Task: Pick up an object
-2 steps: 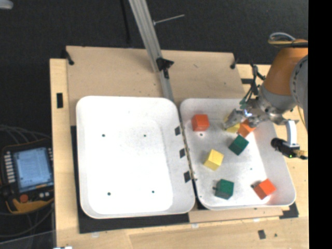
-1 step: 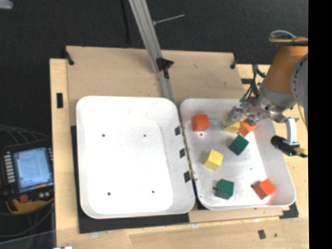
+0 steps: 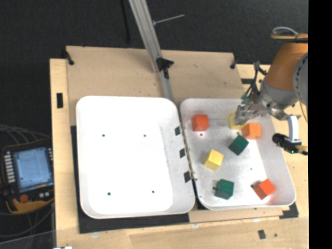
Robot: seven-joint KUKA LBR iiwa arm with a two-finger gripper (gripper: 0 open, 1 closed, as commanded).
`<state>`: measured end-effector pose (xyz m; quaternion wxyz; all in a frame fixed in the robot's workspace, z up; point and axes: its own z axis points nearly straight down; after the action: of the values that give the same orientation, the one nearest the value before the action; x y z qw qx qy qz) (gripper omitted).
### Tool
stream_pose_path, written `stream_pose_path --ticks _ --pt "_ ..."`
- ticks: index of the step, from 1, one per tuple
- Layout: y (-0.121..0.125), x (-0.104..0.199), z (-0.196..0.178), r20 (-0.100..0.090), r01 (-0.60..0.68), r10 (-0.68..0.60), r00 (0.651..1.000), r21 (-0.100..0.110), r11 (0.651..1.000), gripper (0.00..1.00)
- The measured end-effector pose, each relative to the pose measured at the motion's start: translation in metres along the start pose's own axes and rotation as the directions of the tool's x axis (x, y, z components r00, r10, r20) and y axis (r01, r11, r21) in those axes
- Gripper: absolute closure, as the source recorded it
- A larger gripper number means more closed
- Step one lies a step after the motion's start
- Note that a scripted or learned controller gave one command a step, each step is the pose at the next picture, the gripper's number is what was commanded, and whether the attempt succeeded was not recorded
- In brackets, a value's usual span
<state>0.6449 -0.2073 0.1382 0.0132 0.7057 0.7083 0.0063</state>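
- I'm seeing the arm (image 3: 286, 71) reaching in from the right, orange band showing above the wrist.
- Jaws are sitting low over the back of the right bin (image 3: 275, 191); I can't tell if they're released or clenched.
- They're hanging over a yellow block (image 3: 234, 121), which is mostly hidden, with an orange block (image 3: 251, 130) just beside it.
- I'm counting the others in that bin: orange-red block (image 3: 200, 122) near the left wall, green block (image 3: 238, 144) mid-bin, yellow block (image 3: 213, 159) left of centre, dark green block (image 3: 224, 189) at the front, red-orange block (image 3: 263, 188) in the front right corner.
- Left bin (image 3: 85, 154) is lying alongside on the table (image 3: 119, 71), touching the right one.
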Motion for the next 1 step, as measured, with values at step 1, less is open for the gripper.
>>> stream_pose_path --ticks 1 --pt "0.003 -0.0013 -0.0442 -0.008 0.0 0.001 1.0 0.021 1.0 1.0"
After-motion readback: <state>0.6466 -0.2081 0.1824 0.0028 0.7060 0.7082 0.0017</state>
